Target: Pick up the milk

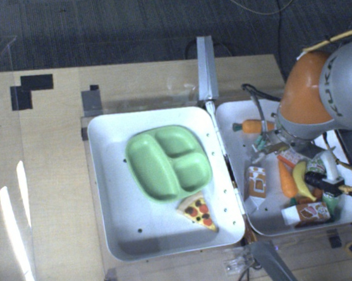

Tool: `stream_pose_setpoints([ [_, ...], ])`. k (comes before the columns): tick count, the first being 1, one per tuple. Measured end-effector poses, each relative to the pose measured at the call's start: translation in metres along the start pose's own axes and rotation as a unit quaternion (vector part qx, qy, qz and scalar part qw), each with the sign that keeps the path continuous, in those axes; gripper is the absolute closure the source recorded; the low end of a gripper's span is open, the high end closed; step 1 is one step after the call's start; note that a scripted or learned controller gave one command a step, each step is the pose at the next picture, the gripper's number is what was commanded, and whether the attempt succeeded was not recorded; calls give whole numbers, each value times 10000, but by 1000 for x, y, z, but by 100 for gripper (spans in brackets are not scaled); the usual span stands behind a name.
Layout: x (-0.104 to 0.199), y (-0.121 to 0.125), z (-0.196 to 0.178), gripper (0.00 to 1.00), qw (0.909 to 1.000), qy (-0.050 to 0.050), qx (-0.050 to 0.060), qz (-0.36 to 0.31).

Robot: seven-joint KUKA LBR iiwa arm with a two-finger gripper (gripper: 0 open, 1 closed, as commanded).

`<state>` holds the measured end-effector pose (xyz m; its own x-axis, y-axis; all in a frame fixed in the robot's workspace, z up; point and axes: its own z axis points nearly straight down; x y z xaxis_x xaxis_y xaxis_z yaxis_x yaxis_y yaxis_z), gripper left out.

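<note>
Camera view, looking down at a slant on the bench (56, 202) and its two white bins. In the left bin (121, 239) we see a green divided plate (168, 161) lying flat near the middle. A toy pizza slice (199, 211) lies just beside the plate's near edge, towards the wall shared with the other bin.

The right bin (228, 121) holds a cluster of small items. The milk (256, 182), which we take to be the small brown-and-white carton, lies on the bin floor in the left part of this bin, close to the dividing wall. It is apart from the other items and nothing grips it. To its right lie an orange carrot-like piece (287, 181) and a yellow banana (302, 181), touching or nearly touching each other. A flat brown, white and green box (309, 214) rests against the near wall. A small bottle with an orange part (249, 126) lies near the far wall.

The grey arm (347, 84), with its orange band (304, 95), reaches in from the right over the far half of the right bin. The gripper (272, 147) hangs below the wrist, above and to the right of the milk and not touching it. Cables and the wrist obscure it, so we cannot tell whether it is released or clenched.
</note>
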<state>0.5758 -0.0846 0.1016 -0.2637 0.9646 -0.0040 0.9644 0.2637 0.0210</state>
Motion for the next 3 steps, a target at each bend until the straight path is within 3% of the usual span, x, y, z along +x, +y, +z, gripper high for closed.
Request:
stream_pose_setpoints([
  [1,0,0,0,0,10000,1,2,0],
  [2,-13,13,13,0,9926,13,45,-1210],
  [3,-12,16,1,100,9926,7,7,-1212],
])
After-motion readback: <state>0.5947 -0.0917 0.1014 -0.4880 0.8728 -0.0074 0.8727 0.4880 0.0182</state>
